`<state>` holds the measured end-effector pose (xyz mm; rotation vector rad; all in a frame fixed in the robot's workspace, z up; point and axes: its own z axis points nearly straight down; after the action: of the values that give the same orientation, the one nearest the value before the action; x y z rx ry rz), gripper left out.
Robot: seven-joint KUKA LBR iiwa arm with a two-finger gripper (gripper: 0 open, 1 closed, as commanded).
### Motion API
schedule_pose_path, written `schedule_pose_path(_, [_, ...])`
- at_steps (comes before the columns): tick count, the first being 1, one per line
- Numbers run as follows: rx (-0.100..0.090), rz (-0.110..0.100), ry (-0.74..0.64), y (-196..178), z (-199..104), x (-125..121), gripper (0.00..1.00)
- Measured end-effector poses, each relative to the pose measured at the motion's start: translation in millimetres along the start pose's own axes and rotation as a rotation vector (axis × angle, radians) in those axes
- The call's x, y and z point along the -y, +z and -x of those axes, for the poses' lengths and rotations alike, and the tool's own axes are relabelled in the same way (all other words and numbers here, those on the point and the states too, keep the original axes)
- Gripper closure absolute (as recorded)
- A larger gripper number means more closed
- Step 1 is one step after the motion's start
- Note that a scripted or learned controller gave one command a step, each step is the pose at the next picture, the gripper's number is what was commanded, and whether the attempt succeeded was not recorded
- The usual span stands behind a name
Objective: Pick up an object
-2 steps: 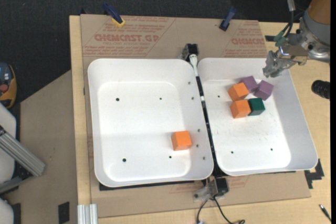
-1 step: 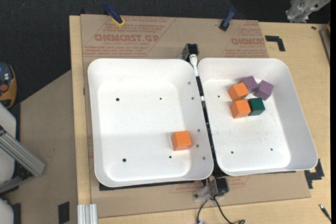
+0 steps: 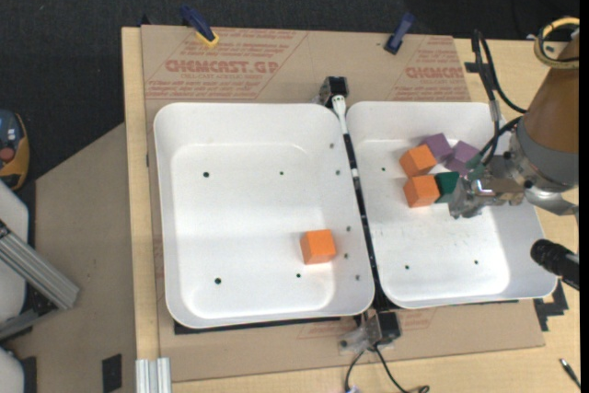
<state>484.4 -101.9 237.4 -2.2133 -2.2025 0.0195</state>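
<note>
In the right bin [image 3: 442,276] a cluster of blocks lies at the back: two orange cubes [image 3: 418,159] [image 3: 421,190], two purple blocks [image 3: 438,145] [image 3: 463,154] and a green block [image 3: 445,184]. My gripper [image 3: 463,197] reaches in from the right and sits low at the cluster's right side, right against the green block and partly covering it. A third orange cube [image 3: 318,246] lies alone in the left bin [image 3: 239,189], toward its front right.
The bins' shared rims [image 3: 354,189] run between them. A cardboard sheet [image 3: 276,60] lies under both bins, held by clamps [image 3: 198,25] at the back. Black cables [image 3: 486,78] hang near the arm on the right.
</note>
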Motion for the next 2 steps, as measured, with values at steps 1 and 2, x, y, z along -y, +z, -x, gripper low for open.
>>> schedule_pose_path(1, [0.005, 0.043, -0.014, -150.4, -61.0, -40.6, 1.00])
schedule_pose_path(2, [0.002, 0.009, -0.014, -29.6, -146.6, -21.2, 1.00])
